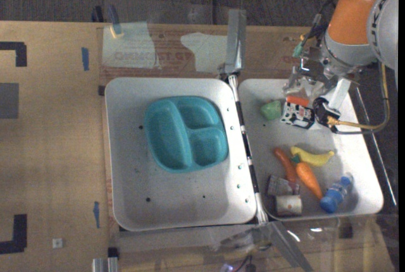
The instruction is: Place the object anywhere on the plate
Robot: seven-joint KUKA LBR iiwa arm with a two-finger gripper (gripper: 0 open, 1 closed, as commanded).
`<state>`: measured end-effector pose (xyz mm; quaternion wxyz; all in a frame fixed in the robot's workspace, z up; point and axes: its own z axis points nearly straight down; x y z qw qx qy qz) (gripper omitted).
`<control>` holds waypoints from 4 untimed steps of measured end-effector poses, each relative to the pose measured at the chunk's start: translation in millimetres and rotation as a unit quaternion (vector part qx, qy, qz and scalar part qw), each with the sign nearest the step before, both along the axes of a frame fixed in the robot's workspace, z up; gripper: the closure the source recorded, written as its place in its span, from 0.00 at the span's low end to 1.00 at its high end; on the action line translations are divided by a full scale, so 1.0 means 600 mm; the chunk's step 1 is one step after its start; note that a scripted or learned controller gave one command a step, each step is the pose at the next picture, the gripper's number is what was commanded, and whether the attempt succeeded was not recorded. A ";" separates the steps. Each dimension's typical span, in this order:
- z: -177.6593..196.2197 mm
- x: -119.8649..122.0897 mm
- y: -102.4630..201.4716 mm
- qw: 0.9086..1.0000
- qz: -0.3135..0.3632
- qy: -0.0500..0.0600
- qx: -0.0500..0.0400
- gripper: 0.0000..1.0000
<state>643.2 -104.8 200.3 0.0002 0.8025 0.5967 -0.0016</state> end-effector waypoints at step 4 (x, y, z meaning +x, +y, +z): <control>-0.026 -0.037 0.289 0.951 0.309 -0.003 0.001 0.00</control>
